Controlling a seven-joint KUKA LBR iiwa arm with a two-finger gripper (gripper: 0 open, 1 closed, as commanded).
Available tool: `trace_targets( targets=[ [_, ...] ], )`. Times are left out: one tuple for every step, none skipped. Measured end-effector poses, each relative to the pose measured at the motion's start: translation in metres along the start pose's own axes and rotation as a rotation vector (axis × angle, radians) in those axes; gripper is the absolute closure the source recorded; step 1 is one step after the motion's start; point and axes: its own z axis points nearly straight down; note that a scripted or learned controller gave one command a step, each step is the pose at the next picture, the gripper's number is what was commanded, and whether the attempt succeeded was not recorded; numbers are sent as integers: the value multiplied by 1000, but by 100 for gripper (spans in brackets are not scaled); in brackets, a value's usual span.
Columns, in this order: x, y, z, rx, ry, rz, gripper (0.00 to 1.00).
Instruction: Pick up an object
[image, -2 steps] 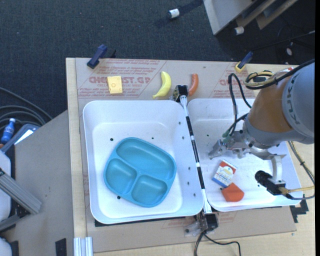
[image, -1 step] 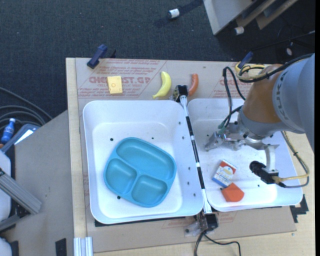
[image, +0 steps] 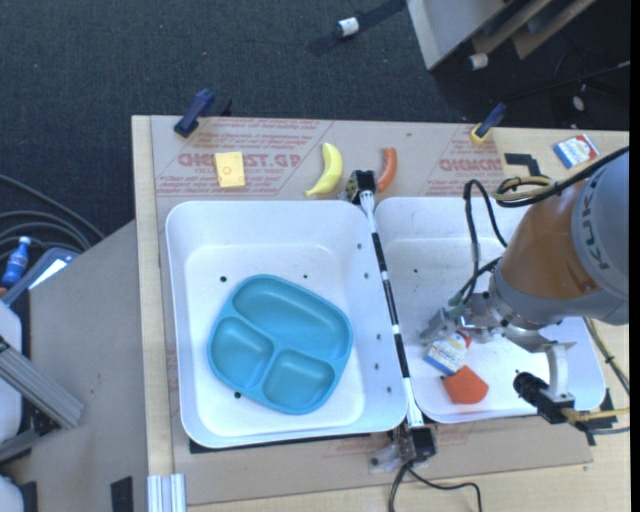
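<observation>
**Pincer low in the right bin**

The pincer (image: 447, 330) hangs low in the right bin (image: 430, 230), just above a small blue-and-white packet (image: 446, 355); whether it is spread or pinching cannot be told. An orange block (image: 465, 385) lies just beside the packet. A blue divided tray (image: 280, 343) sits in the left bin (image: 200, 240). A banana (image: 326, 170) rests on the bench (image: 160, 330) behind the bins.
</observation>
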Motion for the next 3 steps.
trace_targets(
  targets=[
    [0,0,-10,-2,0,1,100],
    [69,-28,-100,-2,0,-2,100],
    [97,-29,-186,-3,-1,-1,100]
  ],
)
